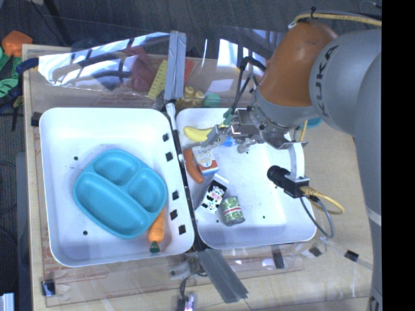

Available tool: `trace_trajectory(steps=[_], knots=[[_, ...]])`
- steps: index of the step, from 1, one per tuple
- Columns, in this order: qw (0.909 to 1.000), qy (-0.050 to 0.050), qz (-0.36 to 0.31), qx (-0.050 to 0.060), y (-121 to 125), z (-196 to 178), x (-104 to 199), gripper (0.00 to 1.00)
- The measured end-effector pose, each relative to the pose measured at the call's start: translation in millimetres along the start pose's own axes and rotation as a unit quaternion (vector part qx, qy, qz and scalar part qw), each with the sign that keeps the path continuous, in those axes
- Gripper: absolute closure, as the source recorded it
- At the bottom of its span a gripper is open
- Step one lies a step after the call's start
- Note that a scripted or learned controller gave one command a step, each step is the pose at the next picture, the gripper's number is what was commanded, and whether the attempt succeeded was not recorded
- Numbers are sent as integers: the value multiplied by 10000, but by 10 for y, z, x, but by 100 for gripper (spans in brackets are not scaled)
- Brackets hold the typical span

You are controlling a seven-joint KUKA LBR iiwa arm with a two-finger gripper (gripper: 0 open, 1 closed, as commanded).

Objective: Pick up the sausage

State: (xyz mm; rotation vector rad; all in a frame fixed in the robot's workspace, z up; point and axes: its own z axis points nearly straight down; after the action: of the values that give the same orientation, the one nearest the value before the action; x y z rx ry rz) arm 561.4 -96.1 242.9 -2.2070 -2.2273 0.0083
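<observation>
I see the gripper (pixel 217 141) low in the right bin (pixel 295 229), over the banana (pixel 196 133) and just beside the sausage (pixel 192 165). The sausage lies along the bin's left wall. I cannot tell how far the jaws are open, and I see nothing between them.

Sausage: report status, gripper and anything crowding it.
Gripper over right bin, above sausage. Sausage lying at bin's left wall, not lifted. Small carton touching it, banana just behind.
</observation>
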Motion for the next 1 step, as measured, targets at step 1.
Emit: trace_trajectory(steps=[1], knots=[[9811,5,1935,8,-390,1258,-133,0]])
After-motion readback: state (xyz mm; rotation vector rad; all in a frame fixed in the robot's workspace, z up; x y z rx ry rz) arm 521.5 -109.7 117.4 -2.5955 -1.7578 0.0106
